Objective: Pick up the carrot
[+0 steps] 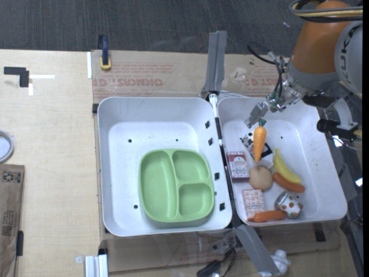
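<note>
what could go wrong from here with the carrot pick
1. The carrot lies in the crowded right bin, close to a banana and a small red box; a descent slightly off could nudge those instead.
2. A similar orange item lies near the bin's front edge and could be mistaken for the target.

An orange carrot (259, 141), a yellow banana (282, 164), a light-green tray (175, 184), white bins (109, 172).

Fixed overhead slant over both bins (109, 154)
</note>
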Motion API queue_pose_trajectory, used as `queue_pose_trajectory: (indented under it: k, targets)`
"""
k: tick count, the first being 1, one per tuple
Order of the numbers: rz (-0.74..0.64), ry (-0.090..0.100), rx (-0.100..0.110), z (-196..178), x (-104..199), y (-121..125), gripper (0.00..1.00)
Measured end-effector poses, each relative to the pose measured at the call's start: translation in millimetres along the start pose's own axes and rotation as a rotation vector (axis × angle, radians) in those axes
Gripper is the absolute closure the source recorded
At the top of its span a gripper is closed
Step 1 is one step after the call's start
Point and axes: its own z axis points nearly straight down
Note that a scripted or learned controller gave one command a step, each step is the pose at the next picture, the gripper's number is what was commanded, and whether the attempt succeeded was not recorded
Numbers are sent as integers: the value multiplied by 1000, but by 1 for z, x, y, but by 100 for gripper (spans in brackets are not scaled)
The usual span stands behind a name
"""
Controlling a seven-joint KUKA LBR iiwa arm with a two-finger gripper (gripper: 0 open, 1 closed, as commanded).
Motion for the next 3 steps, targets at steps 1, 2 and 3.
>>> queue_pose_trajectory:
  k: [1, 2, 3]
  targets:
    - [-425, -1, -2, -66, -3, -29, 0]
    - [-670, 0, -2, 99, -18, -13, 0]
    - [-355, 0, 0, 19, -32, -89, 0]
